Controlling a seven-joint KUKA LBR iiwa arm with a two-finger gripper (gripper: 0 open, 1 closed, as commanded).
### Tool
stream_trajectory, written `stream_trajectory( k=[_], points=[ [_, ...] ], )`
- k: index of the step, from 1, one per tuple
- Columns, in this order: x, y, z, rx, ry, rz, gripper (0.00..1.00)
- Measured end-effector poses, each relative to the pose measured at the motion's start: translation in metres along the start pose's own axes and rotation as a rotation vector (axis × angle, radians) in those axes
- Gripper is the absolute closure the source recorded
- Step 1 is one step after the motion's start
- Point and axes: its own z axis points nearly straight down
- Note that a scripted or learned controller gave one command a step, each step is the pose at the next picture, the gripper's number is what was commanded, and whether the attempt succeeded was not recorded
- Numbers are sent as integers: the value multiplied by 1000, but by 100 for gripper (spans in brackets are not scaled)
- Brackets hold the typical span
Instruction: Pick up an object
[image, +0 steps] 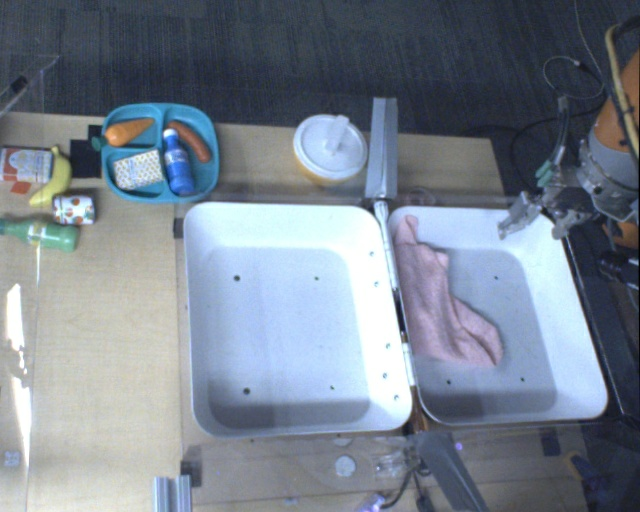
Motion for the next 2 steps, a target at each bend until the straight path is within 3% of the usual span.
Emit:
stream_trajectory(
  k=[1, 2],
  points=[
    [47, -33, 134, 1, 1, -216, 0],
    [54, -73, 152, -16, -4, -313, 0]
  ],
)
